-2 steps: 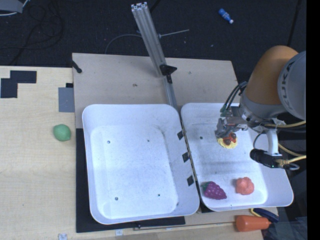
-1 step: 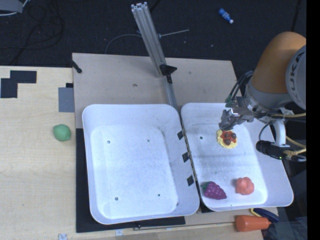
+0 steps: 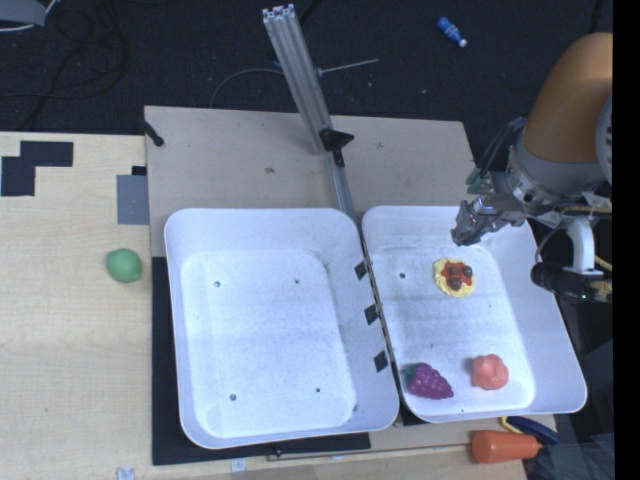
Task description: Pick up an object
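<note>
Over the upper part of the right bin (image 3: 545, 368) hangs the gripper (image 3: 466, 230), carried by the grey arm (image 3: 560, 158) with its orange band, which reaches in from the right; whether the gripper is apart or together cannot be told from this slanted view, and nothing can be seen between its tips; it sits above and just left of a yellow toy with red and dark toppings (image 3: 454, 276), near it but apart from it; that toy lies on the bin floor toward the upper middle; along the lower edge of the same bin lie a purple bunch of grapes (image 3: 429, 381) at the left and a pink-red rounded toy (image 3: 489, 371) just to its right, the two near each other but not touching; beside it the left bin (image 3: 190, 238) stands with black clips at the shared edge; an orange object (image 3: 503, 446) lies just below the right bin's lower rim; a green ball (image 3: 124, 265) rests on the wooden tabletop (image 3: 60, 338) well to the left of both bins; a metal rail (image 3: 300, 68) slants up from between the bins.
</note>
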